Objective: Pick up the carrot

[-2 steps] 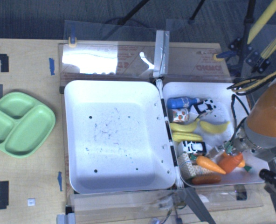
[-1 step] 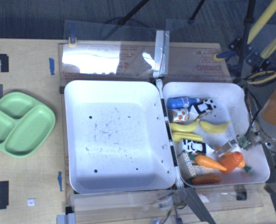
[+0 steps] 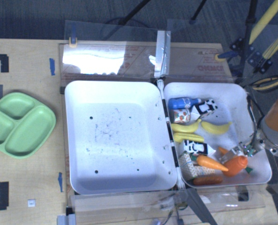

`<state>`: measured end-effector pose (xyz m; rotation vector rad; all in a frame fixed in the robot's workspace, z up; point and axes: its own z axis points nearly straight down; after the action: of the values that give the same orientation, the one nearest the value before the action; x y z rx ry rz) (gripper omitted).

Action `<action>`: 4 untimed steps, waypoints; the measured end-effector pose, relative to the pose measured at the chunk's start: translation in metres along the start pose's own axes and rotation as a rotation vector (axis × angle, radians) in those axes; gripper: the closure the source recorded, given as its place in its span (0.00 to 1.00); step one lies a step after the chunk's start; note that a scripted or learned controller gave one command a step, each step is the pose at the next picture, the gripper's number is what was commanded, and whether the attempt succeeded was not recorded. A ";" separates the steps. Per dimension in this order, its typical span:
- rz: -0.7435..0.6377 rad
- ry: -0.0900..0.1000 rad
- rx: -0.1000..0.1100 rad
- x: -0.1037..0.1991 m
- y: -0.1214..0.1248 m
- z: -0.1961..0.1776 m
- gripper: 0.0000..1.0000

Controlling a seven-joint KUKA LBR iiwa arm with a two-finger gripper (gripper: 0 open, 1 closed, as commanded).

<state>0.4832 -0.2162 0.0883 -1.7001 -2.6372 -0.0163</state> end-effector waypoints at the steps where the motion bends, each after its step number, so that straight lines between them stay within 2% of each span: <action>1: 0.116 -0.009 0.005 0.013 0.002 -0.011 0.00; 2: -0.367 -0.017 0.000 0.046 0.021 0.001 0.00; 3: -0.689 -0.015 0.003 0.013 0.005 0.001 0.00; 4: -0.687 -0.021 -0.002 0.013 0.007 -0.010 1.00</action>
<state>0.4846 -0.2015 0.0985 -0.7173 -3.0778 -0.0023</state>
